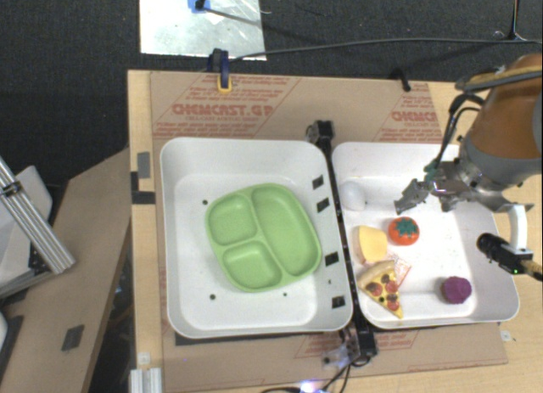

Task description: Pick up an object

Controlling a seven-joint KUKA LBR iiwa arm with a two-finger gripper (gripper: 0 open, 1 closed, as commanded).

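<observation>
I saw a green plate (263, 237) with three compartments lying flat in the middle of the left bin (182, 238), nothing resting on it. The right bin (373, 162) sat just beside it, the two walls touching, with a black clip (321, 132) at the far end of the seam. Both bins stood on a brown cardboard sheet (254, 98) printed with red lettering. A blue clamp (221, 69) gripped the sheet's far edge. Beyond it a silver sheet (182, 9) lay on black cloth (68, 43). A metal rail (34, 226) slanted at the view's left edge.
</observation>
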